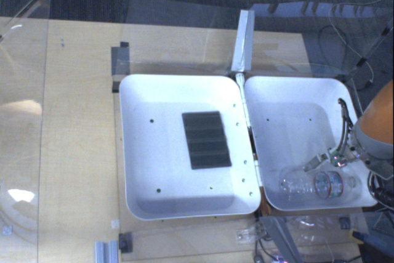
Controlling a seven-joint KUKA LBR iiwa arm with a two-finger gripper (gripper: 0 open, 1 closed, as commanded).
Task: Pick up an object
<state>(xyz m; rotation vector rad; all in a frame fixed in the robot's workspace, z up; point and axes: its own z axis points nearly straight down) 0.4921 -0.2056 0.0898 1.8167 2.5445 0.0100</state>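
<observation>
A clear plastic bottle (311, 185) with a blue label lies on its side near the front wall of the right bin (289, 101). A dark grey ribbed rectangular block (206, 140) lies flat in the middle of the left bin (141, 101). My gripper (325, 161) reaches in from the right and hangs low in the right bin, just behind and above the bottle. Nothing is visibly held in it. The orange band of the arm (378, 120) shows at the right edge.
A thin ridge (246, 126) separates the two bins. A metal post (242, 49) stands behind their junction. Cables (363, 58) hang at the back right, beyond the right bin. A clear panel covers the bench on the left.
</observation>
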